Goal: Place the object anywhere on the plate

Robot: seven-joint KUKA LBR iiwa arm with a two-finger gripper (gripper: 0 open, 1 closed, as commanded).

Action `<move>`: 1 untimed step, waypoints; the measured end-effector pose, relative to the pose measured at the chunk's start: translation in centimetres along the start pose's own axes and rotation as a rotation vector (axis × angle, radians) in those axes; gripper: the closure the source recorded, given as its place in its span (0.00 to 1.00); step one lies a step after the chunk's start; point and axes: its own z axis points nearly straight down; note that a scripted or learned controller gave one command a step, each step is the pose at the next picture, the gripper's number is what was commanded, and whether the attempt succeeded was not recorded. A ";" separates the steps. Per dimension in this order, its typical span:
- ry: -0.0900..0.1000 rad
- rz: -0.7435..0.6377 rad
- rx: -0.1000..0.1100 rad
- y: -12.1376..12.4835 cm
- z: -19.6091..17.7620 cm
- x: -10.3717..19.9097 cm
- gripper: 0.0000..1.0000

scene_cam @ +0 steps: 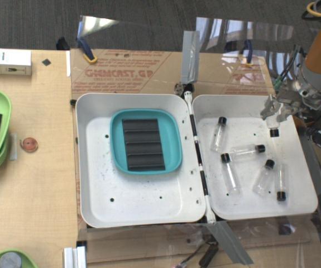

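Camera view showed the hand [274, 111] over the right bin's [294, 205] far right corner, a black-capped vial [273, 132] just below it; whether its fingers gripped I could not tell. The teal plate [117, 149] lay well left.

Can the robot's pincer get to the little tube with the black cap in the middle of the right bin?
Probably yes. The pincer hangs over the right bin's top right corner, and the tube lies flat on the open floor just below, with nothing over it.
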 end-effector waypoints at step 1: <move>0.000 0.000 0.000 0.0 0.0 0.0 0.00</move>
